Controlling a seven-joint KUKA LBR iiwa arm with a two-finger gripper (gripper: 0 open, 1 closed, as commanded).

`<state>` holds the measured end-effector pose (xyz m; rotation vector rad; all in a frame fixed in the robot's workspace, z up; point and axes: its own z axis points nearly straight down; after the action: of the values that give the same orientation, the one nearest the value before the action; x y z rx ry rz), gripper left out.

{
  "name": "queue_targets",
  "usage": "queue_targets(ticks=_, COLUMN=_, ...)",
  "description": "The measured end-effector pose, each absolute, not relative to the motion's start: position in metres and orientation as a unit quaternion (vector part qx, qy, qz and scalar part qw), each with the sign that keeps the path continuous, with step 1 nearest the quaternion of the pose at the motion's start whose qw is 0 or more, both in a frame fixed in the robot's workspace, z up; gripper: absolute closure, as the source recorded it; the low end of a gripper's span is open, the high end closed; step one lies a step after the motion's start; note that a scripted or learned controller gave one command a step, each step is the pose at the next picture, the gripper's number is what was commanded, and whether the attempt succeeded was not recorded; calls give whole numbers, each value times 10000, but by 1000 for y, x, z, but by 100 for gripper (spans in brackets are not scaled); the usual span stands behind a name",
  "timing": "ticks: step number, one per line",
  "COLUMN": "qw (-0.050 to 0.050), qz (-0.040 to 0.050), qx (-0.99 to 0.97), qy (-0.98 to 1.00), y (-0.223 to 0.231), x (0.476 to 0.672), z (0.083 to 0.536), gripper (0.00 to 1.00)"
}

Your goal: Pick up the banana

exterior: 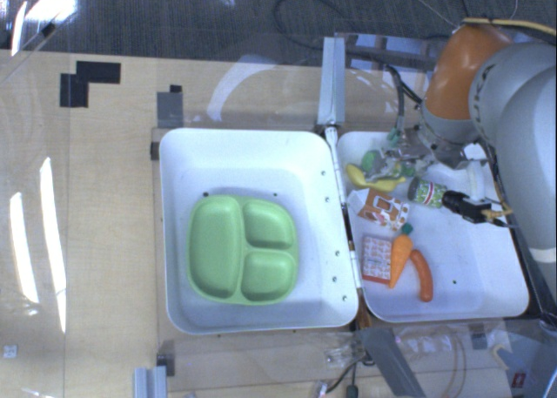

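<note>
**Arm** (513,91): grey, orange band, entering from the right of the frame, bent over the upper part of the right bin.

**Left bin** (174,213): white, shallow, middle of the frame.

**Right bin** (487,296): white, shallow, right of centre, side by side with the left bin.

**Plate** (244,248): green, three compartments, lying flat in the left bin.

**Gripper** (402,159): upper left part of the right bin, low among the clutter. Cannot tell how far open it is. Nothing plainly seen in its hold.

**Banana** (367,180): yellow, upper left corner of the right bin, near the dividing wall. Just beside the gripper, to its lower left. Long axis nearly level across the frame, dipping a little to the right. Contact with the gripper not clear. Likely next move: a short shift to the lower left, then down, closing across the narrow width.

**Carrot** (399,259): orange, lower middle of the right bin.

**Sausage** (422,274): red, just right of the carrot.

**Packet** (383,209): orange and white, just below the banana.

**Card** (376,259): red pattern, just left of the carrot.

**Bottle** (426,192): green label, on its side, right of the banana.
</note>
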<state>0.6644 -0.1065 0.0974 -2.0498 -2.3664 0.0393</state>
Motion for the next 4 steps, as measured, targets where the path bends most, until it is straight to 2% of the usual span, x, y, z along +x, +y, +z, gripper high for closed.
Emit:
queue_targets(ticks=1, qw=59, qz=118, qx=-6663, qy=-7456, y=-105, x=665, z=97, gripper=0)
queue_targets(ticks=3, qw=-141, qz=-88, qx=-6355, qy=-7719, y=-98, x=642, z=100, gripper=0)
queue_targets(ticks=4, qw=-153, qz=-90, qx=-6351, qy=-7722, y=-99, x=643, z=112, gripper=100)
